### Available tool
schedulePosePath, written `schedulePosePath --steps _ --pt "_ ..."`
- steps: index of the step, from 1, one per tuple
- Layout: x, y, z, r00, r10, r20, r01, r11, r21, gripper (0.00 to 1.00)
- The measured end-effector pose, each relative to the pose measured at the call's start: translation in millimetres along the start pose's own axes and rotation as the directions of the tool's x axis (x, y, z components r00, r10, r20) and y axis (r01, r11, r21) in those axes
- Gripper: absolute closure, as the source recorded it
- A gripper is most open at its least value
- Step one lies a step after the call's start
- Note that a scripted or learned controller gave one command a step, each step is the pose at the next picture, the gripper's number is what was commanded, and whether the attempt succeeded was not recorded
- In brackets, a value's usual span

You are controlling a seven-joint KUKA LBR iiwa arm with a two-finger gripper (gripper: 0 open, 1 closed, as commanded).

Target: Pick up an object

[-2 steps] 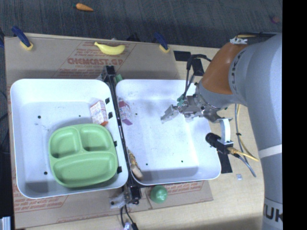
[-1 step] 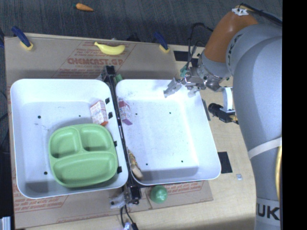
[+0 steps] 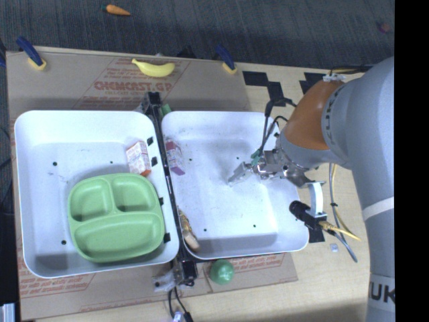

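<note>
My gripper (image 3: 236, 174) hangs low over the middle of the right bin (image 3: 221, 243), reaching in from the right, with nothing visible in it. A small red and white packet (image 3: 174, 155) lies at that bin's left wall, well to the left of the gripper. A tan object (image 3: 188, 234) rests in the bin's front left corner. In the left bin (image 3: 40, 139) sit a green divided plate (image 3: 117, 215) and a small red and white carton (image 3: 138, 157).
A yellow banana (image 3: 154, 67) lies on the cardboard behind the bins. A green ball (image 3: 221, 271) sits on the cardboard in front of the right bin. Blue clamps (image 3: 31, 52) hold the cardboard's back edge. An orange carrot (image 3: 118, 9) lies on the floor.
</note>
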State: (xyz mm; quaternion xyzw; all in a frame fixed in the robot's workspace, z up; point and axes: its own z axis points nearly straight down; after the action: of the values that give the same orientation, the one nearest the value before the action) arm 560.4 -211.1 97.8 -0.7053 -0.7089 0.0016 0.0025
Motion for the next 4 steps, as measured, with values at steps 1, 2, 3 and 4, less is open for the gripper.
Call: schedulePosePath --steps 1,2,3,4 --pt "0.4 -71.0 1.0 1.0 -0.001 0.001 0.001 1.0 -0.002 0.0" --pt "0.7 -2.7 6.0 1.0 0.0 0.001 0.0 1.0 -0.004 0.0" --pt "18.7 -84.5 6.9 1.0 -0.001 0.0 0.001 1.0 -0.001 0.0" --pt "62.2 -10.8 6.2 1.0 -0.004 0.001 0.004 1.0 -0.003 0.0"
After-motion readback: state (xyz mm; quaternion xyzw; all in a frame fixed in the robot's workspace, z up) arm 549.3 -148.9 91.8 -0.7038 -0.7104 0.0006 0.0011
